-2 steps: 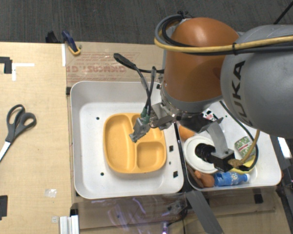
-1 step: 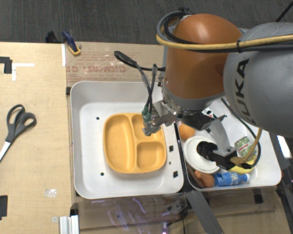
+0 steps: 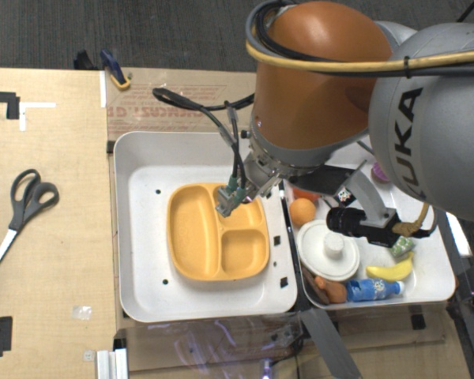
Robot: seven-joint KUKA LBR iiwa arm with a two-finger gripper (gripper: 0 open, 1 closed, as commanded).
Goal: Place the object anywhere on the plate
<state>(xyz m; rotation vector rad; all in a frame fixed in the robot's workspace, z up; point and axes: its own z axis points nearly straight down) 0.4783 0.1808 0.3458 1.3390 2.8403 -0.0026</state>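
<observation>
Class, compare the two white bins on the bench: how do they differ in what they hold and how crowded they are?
The left bin holds a single item, a yellow divided plate, with bare floor around it. The right bin is crowded: a banana, an orange, a blue bottle, a white lid. Both are shallow, white, and side by side.
</observation>
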